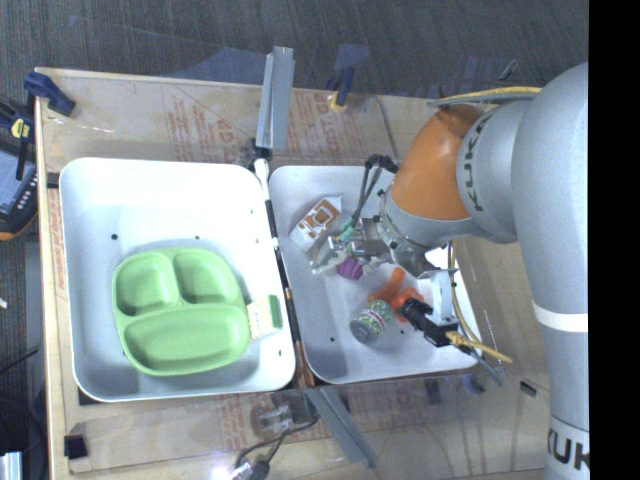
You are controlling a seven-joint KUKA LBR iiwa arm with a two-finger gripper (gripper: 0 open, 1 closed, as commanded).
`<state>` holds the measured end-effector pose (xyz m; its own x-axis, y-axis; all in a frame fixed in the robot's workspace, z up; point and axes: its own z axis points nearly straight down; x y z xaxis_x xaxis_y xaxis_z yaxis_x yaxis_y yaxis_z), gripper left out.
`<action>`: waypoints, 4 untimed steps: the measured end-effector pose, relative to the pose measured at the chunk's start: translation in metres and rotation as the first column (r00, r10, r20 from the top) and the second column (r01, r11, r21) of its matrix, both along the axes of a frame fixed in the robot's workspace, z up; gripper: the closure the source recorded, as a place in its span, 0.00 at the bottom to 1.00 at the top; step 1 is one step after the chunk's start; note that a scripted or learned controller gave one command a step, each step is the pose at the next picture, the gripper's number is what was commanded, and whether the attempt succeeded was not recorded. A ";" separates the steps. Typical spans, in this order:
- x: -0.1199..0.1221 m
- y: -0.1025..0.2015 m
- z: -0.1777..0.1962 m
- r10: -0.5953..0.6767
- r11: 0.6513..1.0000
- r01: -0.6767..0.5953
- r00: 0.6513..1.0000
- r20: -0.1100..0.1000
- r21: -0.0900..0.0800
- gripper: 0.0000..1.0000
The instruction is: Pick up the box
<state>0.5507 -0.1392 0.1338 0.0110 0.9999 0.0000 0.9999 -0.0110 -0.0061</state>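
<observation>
Approaching stage: gripper [335, 251] low in right bin [300, 328], just beside box [317, 219]; finger state cannot tell. Next: centre over box, close.

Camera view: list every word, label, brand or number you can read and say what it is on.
"KU": large letters on the arm's grey base, cut off by the frame edge.
Box: brown and white print, too blurred to read.
Can: patterned label, too small to read.
Bench board: faint reddish print, illegible.
</observation>
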 end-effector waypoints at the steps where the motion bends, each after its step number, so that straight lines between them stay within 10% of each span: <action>1: 0.011 -0.040 -0.043 0.033 0.999 -0.033 0.999 0.002 0.001 0.00; 2: 0.011 -0.041 -0.033 0.040 0.999 -0.040 0.999 0.001 -0.002 1.00; 3: 0.035 -0.017 0.059 0.186 0.983 -0.186 0.983 0.005 0.001 1.00; 4: 0.021 -0.050 0.001 0.398 0.918 -0.398 0.918 0.003 0.002 1.00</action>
